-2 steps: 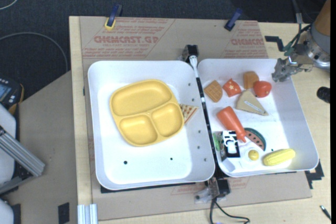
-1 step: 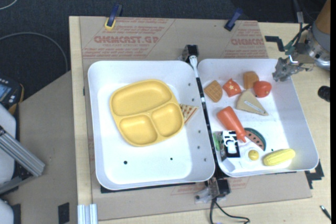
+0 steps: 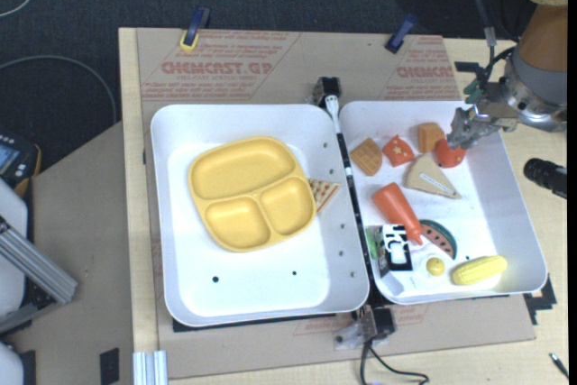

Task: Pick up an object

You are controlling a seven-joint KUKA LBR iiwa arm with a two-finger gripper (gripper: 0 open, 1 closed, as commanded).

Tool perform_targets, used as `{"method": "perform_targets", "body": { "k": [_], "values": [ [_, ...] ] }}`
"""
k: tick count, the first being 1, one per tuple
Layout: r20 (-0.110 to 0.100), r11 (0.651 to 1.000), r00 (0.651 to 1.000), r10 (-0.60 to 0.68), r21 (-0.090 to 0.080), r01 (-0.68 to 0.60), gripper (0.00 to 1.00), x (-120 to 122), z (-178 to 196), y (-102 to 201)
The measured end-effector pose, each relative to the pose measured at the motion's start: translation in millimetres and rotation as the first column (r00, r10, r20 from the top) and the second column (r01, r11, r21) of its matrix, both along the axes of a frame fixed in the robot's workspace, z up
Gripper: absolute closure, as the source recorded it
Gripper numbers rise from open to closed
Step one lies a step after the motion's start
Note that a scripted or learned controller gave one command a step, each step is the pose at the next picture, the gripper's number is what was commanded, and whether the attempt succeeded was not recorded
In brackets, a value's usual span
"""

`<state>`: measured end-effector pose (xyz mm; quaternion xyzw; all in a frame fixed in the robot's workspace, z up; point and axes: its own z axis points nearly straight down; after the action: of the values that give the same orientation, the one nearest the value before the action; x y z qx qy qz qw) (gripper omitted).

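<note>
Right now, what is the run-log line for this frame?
arm: over right white bin | gripper: above small red round toy | grasp: unconfirmed | yellow three-compartment plastic plate: left bin

Right bin crowded with toy food; bare floor along its right side.

In the right bin, upper right of the frame, a small red piece lies under the gripper, touching a pale wedge. Left of it sit an orange block, a red chunk and a waffle-like piece. Lower down lie a carrot, a watermelon slice and a yellow corn cob.
</note>
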<state>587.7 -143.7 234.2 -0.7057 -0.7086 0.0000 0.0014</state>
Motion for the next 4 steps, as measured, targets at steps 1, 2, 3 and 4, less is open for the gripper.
{"method": "perform_targets", "body": {
  "k": [1, 2, 3, 4],
  "values": [
    [-0.001, 1.000, 1.000, 0.000, 0.000, 0.000, 1.00, -24, 1, 56],
    [-0.001, 1.000, 1.000, -0.002, -0.001, 0.002, 1.00, -44, -2, 107],
    [-0.001, 1.000, 1.000, -0.001, -0.001, 0.001, 1.00, -50, -13, 153],
    [-0.002, 1.000, 1.000, 0.000, 0.000, 0.000, 1.00, -71, -3, 205]
  ]
}}
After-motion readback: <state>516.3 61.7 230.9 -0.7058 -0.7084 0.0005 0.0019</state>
